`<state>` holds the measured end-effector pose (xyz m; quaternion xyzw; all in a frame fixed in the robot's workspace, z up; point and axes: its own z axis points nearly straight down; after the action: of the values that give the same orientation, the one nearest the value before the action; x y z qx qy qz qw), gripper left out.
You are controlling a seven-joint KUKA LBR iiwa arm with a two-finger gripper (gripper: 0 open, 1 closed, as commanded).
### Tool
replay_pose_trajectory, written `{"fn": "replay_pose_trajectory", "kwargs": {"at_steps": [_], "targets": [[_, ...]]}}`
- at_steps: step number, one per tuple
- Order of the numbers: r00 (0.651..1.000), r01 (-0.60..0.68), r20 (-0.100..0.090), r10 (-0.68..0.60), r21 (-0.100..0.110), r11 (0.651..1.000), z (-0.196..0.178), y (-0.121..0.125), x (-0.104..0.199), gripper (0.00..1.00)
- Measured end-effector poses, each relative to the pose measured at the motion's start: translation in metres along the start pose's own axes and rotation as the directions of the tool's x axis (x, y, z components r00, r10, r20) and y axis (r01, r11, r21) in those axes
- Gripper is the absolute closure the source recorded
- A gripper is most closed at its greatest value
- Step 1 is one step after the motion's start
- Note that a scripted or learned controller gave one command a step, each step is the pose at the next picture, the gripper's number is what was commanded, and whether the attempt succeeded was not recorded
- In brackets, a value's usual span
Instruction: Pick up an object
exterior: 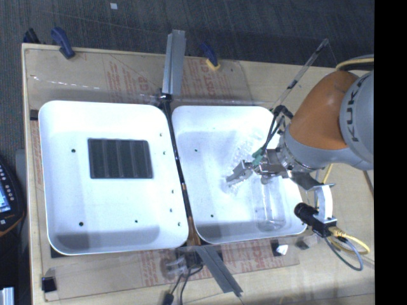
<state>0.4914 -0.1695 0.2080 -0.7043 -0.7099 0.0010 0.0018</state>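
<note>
Where the arm (331, 122) is extended over the right bin (210, 224), gripper (236, 175) seen at its middle, finger state indiscernible, dark ridged block (120, 158) lying in the left bin (57, 138).

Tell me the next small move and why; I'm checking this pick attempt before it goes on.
Probably lower the tool a little toward the clear glass lying in the right bin and close on it. The tool sits above the bin floor, just left of the glass, with nothing visibly between its tips.
</note>
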Motion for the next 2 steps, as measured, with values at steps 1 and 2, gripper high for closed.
{"fn": "replay_pose_trajectory", "kwargs": {"at_steps": [1, 2], "targets": [[0.972, -0.235, 0.002, 0.235, -0.005, 0.972, -0.068, 0.004, 0.008, 0.0], [0.957, -0.29, 0.0, 0.29, -0.003, 0.957, -0.089, 0.008, -0.033, 0.0]]}}
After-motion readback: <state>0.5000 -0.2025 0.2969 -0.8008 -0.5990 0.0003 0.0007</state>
